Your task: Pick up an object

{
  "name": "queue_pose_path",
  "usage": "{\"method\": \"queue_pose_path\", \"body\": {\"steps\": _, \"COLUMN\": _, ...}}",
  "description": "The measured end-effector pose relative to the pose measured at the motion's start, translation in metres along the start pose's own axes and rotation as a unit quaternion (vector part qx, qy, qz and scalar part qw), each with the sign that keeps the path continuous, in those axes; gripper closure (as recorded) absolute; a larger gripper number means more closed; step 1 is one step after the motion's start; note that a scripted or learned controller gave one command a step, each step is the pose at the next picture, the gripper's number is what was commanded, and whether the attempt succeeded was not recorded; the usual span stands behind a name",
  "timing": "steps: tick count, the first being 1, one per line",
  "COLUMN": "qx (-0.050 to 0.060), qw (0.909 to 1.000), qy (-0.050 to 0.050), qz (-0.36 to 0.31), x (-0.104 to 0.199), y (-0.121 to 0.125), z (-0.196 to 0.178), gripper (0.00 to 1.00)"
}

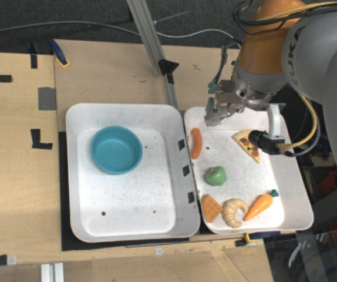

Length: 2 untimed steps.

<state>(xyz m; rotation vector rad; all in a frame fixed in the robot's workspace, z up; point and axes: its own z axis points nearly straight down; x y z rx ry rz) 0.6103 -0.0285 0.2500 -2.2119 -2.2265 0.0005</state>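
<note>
Hovering over the right bin [286,175] near the sausage [196,143], the gripper [215,115] is being positioned for descent, nothing visibly held.

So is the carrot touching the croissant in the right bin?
Cannot tell. In the camera view the carrot lies with its tip right against the croissant, with no white floor between them, but the slanted view shows no plain contact.
</note>
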Motion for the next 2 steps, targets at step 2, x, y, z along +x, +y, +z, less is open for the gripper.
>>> {"method": "queue_pose_path", "body": {"steps": 2, "qx": 0.001, "qw": 1.0, "qy": -0.001, "qz": 0.001, "x": 0.099, "y": -0.027, "z": 0.026, "gripper": 1.0}}
